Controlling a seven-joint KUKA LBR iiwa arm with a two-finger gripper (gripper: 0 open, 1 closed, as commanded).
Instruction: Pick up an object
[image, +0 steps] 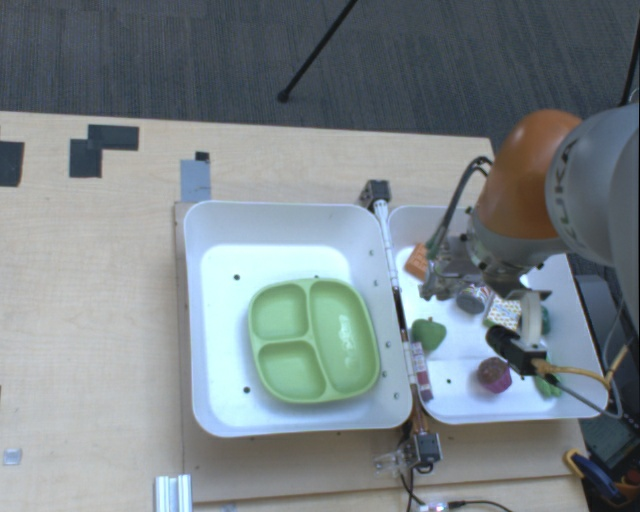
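Note:
My gripper (436, 284) hangs low over the left part of the right bin (455, 405), under the grey arm with its orange band. Just left of it lies a small orange object (415, 262). A green pepper-like object (430, 333) sits below the gripper, apart from it. A dark purple round object (494, 374) rests near the bin's front. A small grey cylinder (470, 298) and a white speckled packet (505, 313) lie close to the gripper's right side. Nothing shows as held.
The left bin (215, 300) holds a light green divided plate (313, 340). A small green piece (549, 386) lies at the right bin's front right. The arm covers the right bin's back half. The ridge between the bins (398, 300) is close to the gripper's left.

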